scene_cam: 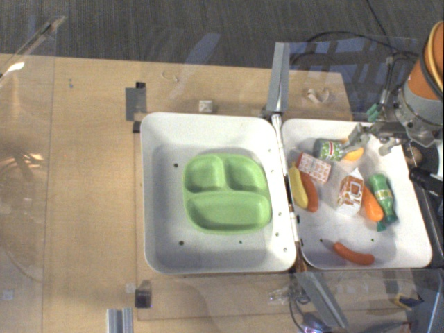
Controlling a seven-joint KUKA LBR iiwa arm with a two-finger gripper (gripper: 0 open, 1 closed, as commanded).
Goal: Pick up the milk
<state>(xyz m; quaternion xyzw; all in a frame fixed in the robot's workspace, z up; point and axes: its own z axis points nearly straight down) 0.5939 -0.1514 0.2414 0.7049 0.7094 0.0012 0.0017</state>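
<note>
— Looking down, the grey arm with its orange band (424, 82) hung over the far right corner of the right shallow white plastic bin (409, 255), and its two-finger gripper (374, 132) sat just beyond the green can with the red-and-white label (329, 148).

— Was it spread or pinched?

— Couldn't tell; the tips were lost in the metalwork. Nothing showed between them.

— And the milk?

— The small white milk carton with orange-brown print (349, 192) lay near the middle of that bin, on the near side of the can, well apart from the gripper. Left of the carton lay a red-and-white checked packet (314, 166), with a yellow banana (297, 187) and a reddish sausage (311, 197) side by side below it.

— On the carton's other side?

— An orange carrot (372, 205) just right of it, touching a dark green bottle (382, 195). Another sausage, orange-red (354, 255), lay near the front wall.

— The other bin?

— Left of the carton, the second white bin (166, 144) held a light green divided tray (227, 192).
</note>
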